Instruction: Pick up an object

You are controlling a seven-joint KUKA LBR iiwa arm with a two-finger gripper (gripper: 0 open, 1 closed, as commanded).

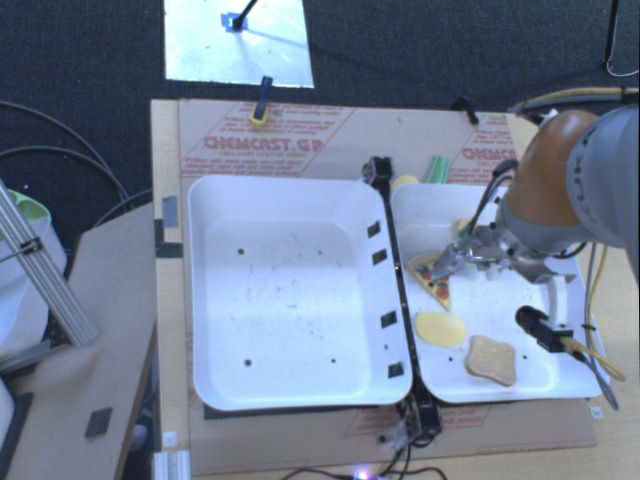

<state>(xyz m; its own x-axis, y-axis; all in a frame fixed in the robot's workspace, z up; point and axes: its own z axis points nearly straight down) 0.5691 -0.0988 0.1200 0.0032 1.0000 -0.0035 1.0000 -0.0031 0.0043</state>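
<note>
Two white bins sit side by side on the desk (170, 268); in the right bin (500, 388) the gripper (452, 258) hangs over a pizza slice (432, 278), partly hiding it, and whether it is clenched or released cannot be told. At five o'clock from the slice lie a yellow disc (440, 328) and a toast-like piece (491, 360). One yellow item (404, 182) at the bin's twelve o'clock rim is too cut off to name.
</note>
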